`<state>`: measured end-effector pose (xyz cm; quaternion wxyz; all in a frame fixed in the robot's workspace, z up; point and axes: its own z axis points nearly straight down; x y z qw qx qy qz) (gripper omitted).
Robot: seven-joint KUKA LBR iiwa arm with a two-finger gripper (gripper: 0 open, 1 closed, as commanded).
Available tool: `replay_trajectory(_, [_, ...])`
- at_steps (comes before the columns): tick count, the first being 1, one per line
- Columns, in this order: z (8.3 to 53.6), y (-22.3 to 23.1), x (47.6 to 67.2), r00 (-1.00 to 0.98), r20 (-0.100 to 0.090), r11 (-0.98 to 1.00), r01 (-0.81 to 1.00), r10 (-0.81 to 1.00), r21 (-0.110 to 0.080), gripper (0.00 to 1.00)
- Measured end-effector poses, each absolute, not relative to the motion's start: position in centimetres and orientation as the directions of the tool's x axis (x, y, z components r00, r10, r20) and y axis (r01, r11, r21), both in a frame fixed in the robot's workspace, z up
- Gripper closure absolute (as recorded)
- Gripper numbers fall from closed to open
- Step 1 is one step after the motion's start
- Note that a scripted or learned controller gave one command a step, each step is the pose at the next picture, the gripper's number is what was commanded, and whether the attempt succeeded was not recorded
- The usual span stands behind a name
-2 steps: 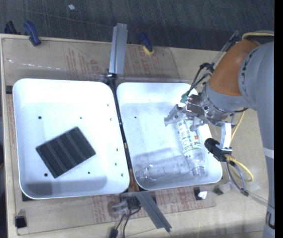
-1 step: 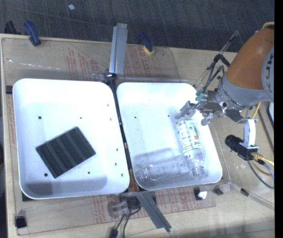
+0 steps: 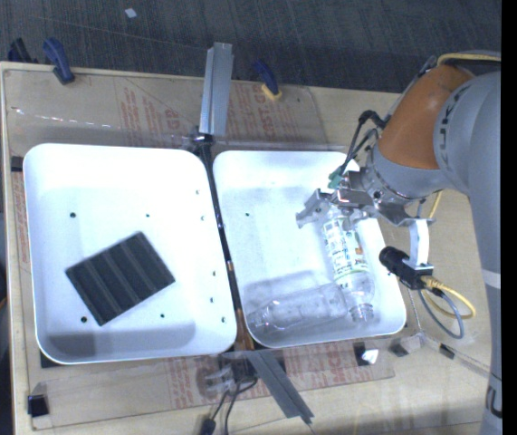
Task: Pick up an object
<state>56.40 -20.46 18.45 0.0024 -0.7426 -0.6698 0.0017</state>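
My gripper [image 3: 316, 208] hangs over the upper right part of the right bin [image 3: 267, 175], at the end of the grey arm with its orange band [image 3: 418, 125]. Just below it a clear plastic bottle with a white label [image 3: 344, 259] lies lengthwise along the bin's right side, its upper end next to the gripper. A second clear bottle [image 3: 296, 306] lies crosswise along the bin's front wall, touching the first near the front right corner. In the left bin [image 3: 59, 179] a black ridged rectangular panel [image 3: 119, 276] lies flat, turned at a slant.
A grey metal bar [image 3: 215, 93] stands behind the seam between the bins, and another [image 3: 276, 390] sits in front. Blue clamps [image 3: 57, 62] hold the bench's back edge. Cables [image 3: 439, 302] loop beside the right bin.
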Motion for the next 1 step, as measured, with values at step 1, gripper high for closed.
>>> replay_trajectory(1, [21.34, -20.67, 54.30, 0.141, 0.000, -0.141, 0.990, 0.990, -0.003, 0.00])
